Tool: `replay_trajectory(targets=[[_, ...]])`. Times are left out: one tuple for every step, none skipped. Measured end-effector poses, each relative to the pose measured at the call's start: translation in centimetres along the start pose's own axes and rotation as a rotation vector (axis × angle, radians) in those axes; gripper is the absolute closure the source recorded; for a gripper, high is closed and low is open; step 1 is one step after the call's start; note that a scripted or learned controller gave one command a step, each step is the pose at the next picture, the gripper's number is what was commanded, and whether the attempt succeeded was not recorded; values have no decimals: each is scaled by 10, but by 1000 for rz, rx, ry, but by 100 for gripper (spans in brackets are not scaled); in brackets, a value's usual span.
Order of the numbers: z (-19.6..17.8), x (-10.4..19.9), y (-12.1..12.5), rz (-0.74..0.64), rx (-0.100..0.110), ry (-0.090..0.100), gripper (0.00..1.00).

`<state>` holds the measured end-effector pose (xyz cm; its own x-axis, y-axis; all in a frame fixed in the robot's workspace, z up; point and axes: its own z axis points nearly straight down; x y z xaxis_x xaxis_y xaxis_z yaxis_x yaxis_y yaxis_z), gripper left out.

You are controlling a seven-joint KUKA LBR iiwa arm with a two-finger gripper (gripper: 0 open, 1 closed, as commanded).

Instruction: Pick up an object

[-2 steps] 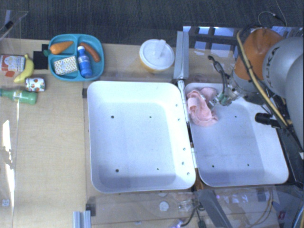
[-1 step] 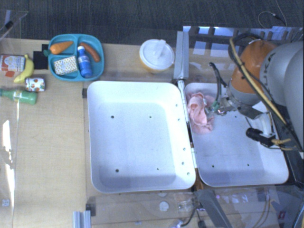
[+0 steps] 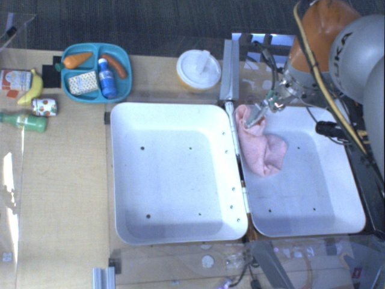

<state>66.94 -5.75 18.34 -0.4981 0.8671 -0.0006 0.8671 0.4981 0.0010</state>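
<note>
Pincer [image 3: 260,114] at pink cloth's [image 3: 263,150] upper corner, right bin [image 3: 325,215]

- The grey arm [image 3: 355,47] with its orange band reaches in from the right, over the right bin [image 3: 313,203].
- Its hand [image 3: 257,117] sits at the top of a pink cloth [image 3: 263,149], whose upper edge rises bunched between the fingers.
- The cloth lies by that bin's left wall.
- The left bin [image 3: 174,173] sits alongside.
- On the worktop [image 3: 54,191] stand a blue divided tray [image 3: 96,72] and a white-lidded cup [image 3: 199,69].
</note>
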Motion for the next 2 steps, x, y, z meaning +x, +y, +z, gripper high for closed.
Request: replay_trajectory(targets=[[86,-33,-33,105,-7,-5,0],[90,-8,-80,100,-17,-10,0]])
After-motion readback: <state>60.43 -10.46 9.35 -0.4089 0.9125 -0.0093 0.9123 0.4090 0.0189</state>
